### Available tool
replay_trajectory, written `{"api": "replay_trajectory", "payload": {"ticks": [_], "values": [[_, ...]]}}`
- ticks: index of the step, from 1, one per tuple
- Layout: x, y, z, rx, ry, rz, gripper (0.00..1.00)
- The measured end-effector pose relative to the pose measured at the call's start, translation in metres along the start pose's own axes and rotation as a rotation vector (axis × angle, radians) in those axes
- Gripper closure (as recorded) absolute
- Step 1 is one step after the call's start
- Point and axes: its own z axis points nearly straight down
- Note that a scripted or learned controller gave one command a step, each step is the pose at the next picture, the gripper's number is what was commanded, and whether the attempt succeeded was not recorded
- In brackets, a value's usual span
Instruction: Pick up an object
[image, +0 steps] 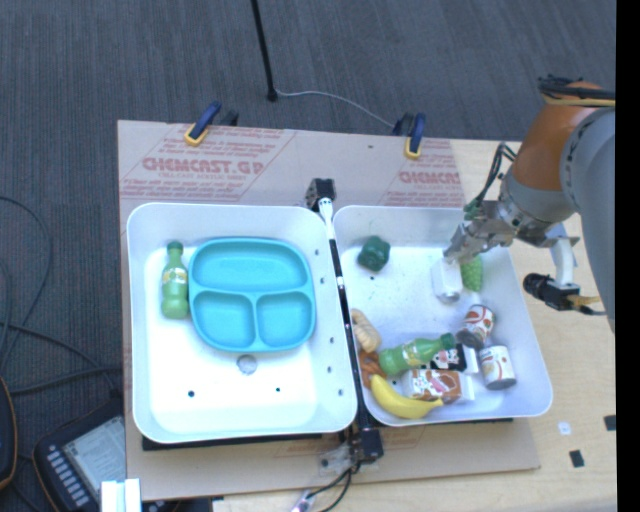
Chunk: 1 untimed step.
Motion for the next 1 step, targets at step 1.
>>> {"api": "replay_trajectory", "payload": {"ticks": [1], "values": [[0.0014,0.0003,0.0003,0.0,0.002,-0.001,0.0]]}}
